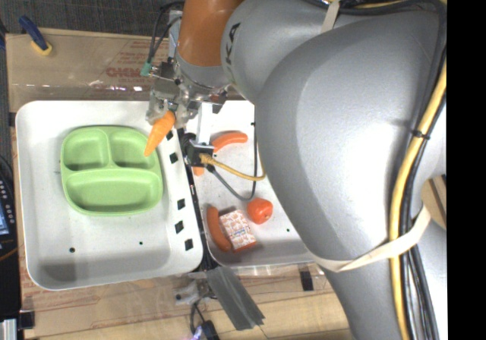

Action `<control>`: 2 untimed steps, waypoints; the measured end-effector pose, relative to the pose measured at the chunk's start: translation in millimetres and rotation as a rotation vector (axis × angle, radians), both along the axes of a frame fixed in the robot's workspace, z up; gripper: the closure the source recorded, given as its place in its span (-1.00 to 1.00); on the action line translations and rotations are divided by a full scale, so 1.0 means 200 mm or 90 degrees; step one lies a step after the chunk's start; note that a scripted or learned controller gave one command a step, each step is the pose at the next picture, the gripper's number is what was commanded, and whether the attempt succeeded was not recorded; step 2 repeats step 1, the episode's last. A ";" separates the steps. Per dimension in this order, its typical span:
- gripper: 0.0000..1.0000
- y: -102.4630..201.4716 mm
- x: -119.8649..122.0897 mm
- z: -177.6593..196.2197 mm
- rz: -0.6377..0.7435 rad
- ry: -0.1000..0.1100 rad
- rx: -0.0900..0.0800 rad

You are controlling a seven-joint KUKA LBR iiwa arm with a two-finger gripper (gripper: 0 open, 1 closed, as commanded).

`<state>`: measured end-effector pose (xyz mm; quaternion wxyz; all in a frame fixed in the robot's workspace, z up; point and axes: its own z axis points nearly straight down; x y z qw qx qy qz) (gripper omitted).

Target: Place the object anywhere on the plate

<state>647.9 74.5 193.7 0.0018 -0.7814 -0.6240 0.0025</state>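
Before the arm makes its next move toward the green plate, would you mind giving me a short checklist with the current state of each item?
1. Carrot held in the claw: ok; its top sits at the claw, tip hanging down.
2. Carrot over the green plate: not ok; it hangs at the plate's right edge, near the divider between the bins.
3. Plate lies flat in the left bin, compartments free: ok.
4. Height of the carrot above the plate: cannot tell.
5. Other items in the right bin apart from the claw: ok.
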 end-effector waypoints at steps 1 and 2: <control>-1.00 0.00 0.00 0.00 -0.001 0.000 0.000; -1.00 0.00 0.00 0.00 -0.001 0.000 0.000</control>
